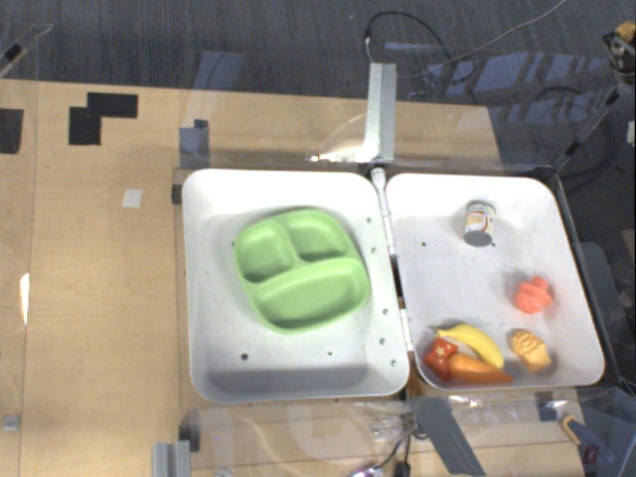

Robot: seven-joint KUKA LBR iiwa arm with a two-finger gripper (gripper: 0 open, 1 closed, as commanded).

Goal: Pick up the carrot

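One carrot point(479, 370) lies in the near left corner of the right bin point(437, 217), touching a banana point(477, 343) and a red toy fruit point(439, 355).

This is a robotics lab or test cell, not a home. Two shallow white bins point(298, 376) sit side by side on a plain wooden bench point(89, 296), separated by a metal divider post point(382, 107). Black marker shapes point(99, 115) are fixed to the bench top. Loose cables point(467, 53) run across grey carpet behind — typical experimental rigging.
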